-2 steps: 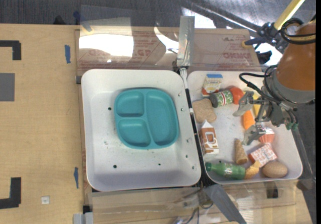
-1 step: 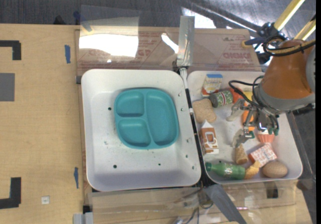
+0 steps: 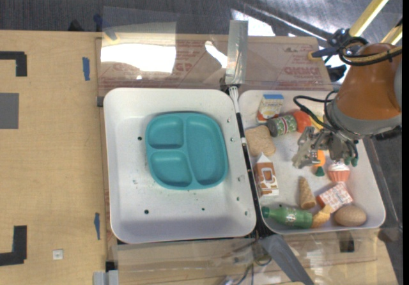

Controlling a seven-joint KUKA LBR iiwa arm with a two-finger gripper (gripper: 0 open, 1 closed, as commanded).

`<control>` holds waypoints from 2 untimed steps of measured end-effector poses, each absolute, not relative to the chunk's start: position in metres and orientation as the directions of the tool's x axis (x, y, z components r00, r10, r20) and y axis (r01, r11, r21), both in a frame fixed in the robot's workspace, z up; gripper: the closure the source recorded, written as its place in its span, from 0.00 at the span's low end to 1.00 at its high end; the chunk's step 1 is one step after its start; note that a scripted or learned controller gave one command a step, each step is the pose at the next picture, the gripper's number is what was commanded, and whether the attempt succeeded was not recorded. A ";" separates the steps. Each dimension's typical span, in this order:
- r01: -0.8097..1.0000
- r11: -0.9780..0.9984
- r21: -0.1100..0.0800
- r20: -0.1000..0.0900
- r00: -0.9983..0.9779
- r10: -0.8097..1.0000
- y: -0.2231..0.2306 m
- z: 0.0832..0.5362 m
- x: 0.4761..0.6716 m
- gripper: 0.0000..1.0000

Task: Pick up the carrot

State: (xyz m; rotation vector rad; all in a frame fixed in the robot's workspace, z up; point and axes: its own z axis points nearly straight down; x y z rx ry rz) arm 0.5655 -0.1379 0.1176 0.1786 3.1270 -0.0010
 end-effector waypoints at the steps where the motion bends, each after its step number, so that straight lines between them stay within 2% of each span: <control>1: 0.212 0.977 0.004 -0.017 -0.977 0.212 -0.081 0.225 0.574 1.00; 2: 0.032 0.999 0.002 0.007 -0.999 0.032 -0.128 0.103 0.577 1.00</control>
